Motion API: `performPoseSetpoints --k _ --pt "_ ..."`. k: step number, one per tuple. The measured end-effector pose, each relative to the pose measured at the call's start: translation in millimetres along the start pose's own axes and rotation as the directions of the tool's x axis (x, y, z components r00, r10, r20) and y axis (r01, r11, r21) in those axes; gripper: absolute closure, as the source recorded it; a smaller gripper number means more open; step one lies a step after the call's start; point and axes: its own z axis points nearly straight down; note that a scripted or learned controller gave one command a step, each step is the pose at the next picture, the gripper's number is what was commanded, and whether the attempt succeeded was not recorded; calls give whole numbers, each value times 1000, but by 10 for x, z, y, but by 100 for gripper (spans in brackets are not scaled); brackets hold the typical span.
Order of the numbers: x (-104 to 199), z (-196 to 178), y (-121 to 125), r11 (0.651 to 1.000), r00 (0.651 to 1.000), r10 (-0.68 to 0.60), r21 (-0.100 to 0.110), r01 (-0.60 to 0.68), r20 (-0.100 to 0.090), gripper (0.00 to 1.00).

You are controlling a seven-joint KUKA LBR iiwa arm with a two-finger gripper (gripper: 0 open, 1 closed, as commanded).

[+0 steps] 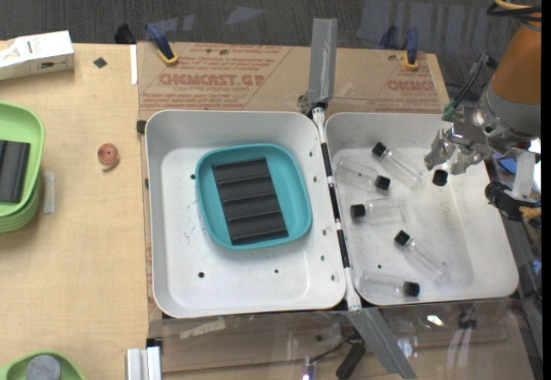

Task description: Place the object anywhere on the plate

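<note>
Near edge, left corner of the counter (77, 283): a grey-green round lid (39, 367), partly cut off.

Right bin (482, 283), near wall: one clear vial with black cap (398, 287) lying flat. Slightly farther, toward the bin's middle: a second capped vial (417, 252), then a third (372, 210) close to the divider. Farther again: a fourth vial (362, 174) and a fifth (392, 158), both on the bin floor, well apart from the plate.

Left bin (172, 266): teal square plate (209, 197) resting on the floor, slightly turned, with a dark ribbed insert (250, 200) covering its centre.

Left side of the counter, mid-depth: green tray (21, 128) holding a dark block (12, 170); a small pink disc (107, 154) to its right.

Far right of the right bin: gripper (443, 165) hanging over the far-right part, orange band above. A small black-capped object (439, 177) at the fingertips, seemingly a vial cap; whether pinched or merely beneath, cannot tell.

Far side: cardboard sheet (224, 77) behind both bins, blue clamps (162, 40) on its edge, white box (34, 53) at far left.
</note>
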Motion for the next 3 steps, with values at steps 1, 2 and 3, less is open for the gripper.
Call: performPoseSetpoints --k 1,2,3 --pt "869 69 -239 988 988 -155 0 155 -1 100" --pt "1603 68 -582 970 970 -244 0 244 0 100" --pt "1599 68 -581 970 970 -243 0 243 0 0"
